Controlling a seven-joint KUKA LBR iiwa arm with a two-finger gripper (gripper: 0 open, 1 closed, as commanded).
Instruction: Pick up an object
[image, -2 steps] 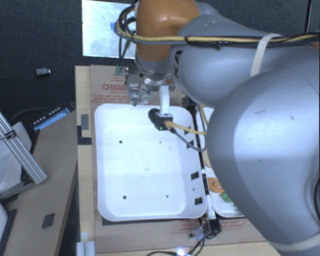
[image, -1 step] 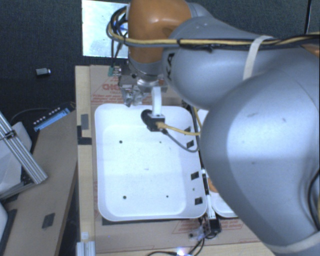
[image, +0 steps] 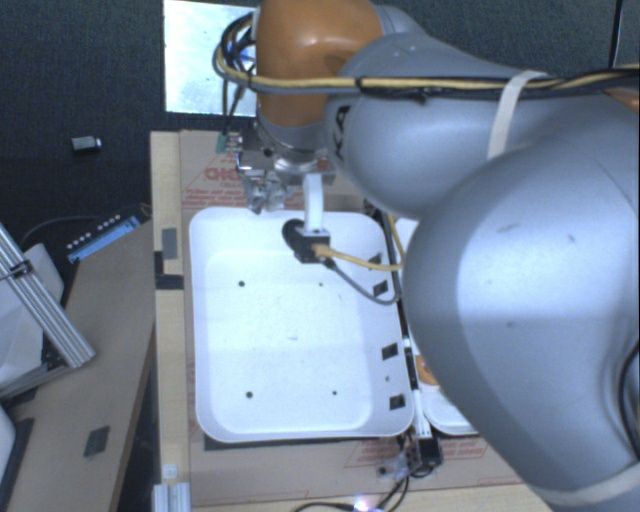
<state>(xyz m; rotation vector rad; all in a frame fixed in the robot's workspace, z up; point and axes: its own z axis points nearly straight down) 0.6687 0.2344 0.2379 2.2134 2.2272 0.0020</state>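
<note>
The gripper (image: 268, 192) hangs over the far rim of the left bin (image: 290, 330). Whether its jaws are wide or narrow cannot be told. The arm (image: 500, 250) covers most of the right bin (image: 450, 415).

The grey arm (image: 500, 250) is reaching in from the right, its bulky link taking up most of the right half of the camera view. The orange band (image: 305, 50) is sitting at the top, just above the wrist, which is pointing down. Yellow and black cables (image: 400, 85) are running along the arm and looping beside the band. Below the wrist the hand (image: 262, 195) is hanging as a small metal cluster, too indistinct for its state to be read.
</note>
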